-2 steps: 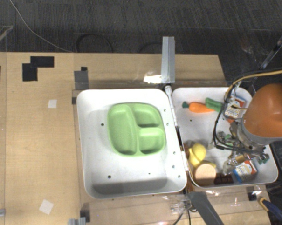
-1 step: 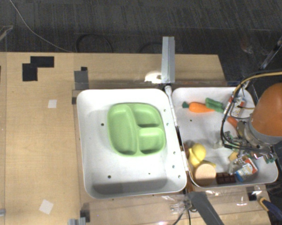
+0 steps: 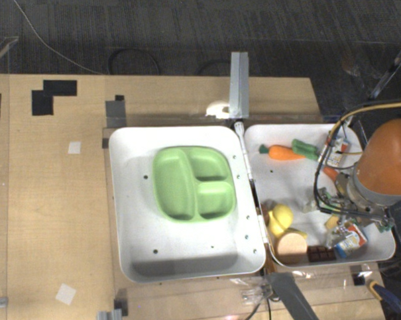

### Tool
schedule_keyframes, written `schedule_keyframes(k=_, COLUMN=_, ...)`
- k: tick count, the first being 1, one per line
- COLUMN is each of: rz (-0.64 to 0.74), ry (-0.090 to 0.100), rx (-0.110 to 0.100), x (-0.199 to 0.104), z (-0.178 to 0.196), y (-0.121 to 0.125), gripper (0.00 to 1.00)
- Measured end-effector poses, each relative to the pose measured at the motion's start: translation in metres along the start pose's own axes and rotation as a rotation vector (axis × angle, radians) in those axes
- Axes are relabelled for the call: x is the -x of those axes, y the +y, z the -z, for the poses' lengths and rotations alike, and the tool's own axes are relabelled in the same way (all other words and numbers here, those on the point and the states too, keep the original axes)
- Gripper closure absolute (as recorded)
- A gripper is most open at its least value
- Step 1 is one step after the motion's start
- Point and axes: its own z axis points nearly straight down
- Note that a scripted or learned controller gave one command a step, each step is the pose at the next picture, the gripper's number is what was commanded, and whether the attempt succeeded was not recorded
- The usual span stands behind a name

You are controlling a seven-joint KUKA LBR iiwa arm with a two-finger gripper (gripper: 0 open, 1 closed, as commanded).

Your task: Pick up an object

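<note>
Objects are lying in your right bin (image 3: 300, 173): a carrot (image 3: 284, 153) near its far edge, a lemon (image 3: 281, 219) by the left wall. The arm (image 3: 386, 160) is hanging over the near right corner. No label is reading clearly.

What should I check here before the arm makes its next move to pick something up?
1. Arm over the right bin: ok.
2. Something between the fingers: cannot tell, the wrist hides them.
3. Objects to pick in that bin: ok; carrot, lemon, round tan piece, brown block.
4. Carrot lying apart from the arm: ok.
5. Cables hanging near the objects: not ok, possible snag.
6. Green tray sits in the left bin: ok.
</note>
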Motion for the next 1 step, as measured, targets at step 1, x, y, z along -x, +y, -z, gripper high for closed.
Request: schedule_keyframes(k=1, rz=0.031, ry=0.003, rx=0.005, x=0.0000, z=-0.0004, y=-0.0062, gripper=0.00)
